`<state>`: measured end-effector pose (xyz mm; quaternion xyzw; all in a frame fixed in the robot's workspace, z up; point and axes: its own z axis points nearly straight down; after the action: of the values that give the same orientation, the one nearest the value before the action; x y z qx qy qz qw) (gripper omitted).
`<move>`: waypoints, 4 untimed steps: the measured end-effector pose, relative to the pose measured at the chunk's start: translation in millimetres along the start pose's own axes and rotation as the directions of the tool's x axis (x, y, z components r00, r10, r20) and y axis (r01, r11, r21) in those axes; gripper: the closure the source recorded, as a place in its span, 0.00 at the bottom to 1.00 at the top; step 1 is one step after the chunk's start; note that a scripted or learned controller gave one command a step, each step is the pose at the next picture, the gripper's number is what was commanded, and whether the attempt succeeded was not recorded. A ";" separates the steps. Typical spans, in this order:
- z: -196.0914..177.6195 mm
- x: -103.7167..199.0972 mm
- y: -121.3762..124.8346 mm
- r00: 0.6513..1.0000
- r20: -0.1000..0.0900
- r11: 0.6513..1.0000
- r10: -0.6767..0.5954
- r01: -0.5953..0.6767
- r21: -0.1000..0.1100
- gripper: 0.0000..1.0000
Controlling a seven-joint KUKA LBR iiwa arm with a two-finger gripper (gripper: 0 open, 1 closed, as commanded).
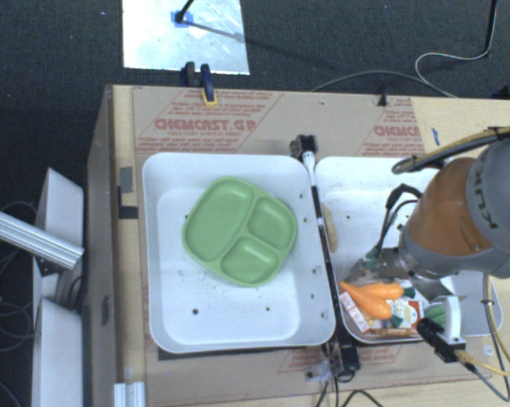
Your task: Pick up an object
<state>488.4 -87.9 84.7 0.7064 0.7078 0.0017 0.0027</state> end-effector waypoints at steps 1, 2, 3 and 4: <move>-10.7 -0.5 2.2 1.000 0.003 1.000 0.000 0.000 -0.007 1.00; -100.4 39.3 0.1 1.000 -0.002 1.000 -0.002 0.002 0.002 1.00; -99.8 38.9 -0.4 1.000 -0.002 1.000 -0.001 0.001 0.004 0.00; 0.7 -23.4 37.6 1.000 0.000 1.000 0.001 -0.001 0.004 0.00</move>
<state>526.0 -111.2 84.2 0.7068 0.7074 0.0003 0.0009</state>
